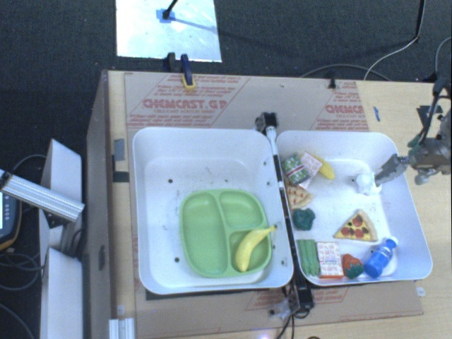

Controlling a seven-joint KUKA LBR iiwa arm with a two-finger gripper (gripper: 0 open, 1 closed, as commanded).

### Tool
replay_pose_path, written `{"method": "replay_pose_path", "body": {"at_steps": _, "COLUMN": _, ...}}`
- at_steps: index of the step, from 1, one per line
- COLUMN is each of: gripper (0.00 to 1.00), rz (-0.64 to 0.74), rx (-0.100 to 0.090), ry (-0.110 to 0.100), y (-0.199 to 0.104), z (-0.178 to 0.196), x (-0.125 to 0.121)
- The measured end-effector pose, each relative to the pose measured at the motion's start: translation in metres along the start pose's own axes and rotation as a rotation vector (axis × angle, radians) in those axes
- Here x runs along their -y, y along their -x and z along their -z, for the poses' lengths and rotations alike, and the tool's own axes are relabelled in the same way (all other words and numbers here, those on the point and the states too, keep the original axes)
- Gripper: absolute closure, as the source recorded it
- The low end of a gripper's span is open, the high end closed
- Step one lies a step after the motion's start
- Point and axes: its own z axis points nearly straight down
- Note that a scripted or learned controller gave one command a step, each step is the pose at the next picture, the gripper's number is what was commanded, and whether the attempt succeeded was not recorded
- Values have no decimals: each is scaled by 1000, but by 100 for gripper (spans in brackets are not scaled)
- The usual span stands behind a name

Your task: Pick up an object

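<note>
Here we see two bins side by side: the left bin (152, 189) holds one green tray (212, 224) with one banana (253, 244) lying in its lower right compartment, its tip poking over the tray's right rim. Around the tray, the left bin's floor is bare along the top and left sides.

The right bin (409, 217) is more crowded. Along its left wall, from top down, we count one small carton (300, 167) with a yellow piece (325, 169) just beside it, one cracker-like slice (298, 197), one dark green lump (304, 219), one green block (306, 256), one boxed snack (328, 258), and one red-and-green piece (352, 265). One pizza slice (357, 227) lies near the middle, and one blue bottle (380, 258) lies by the lower right rim. A small white object (364, 182) sits right of centre, with bare floor above it and to its right.

The gripper (390, 168) reaches in over the right rim, its tip just beside the white object. Whether its fingers are apart or together, we cannot tell.
</note>
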Motion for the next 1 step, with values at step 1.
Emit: {"method": "replay_pose_path", "body": {"at_steps": 1, "gripper": 0, "rz": -1, "rx": -1, "ry": -4, "y": -23, "z": -118, "x": 11}}
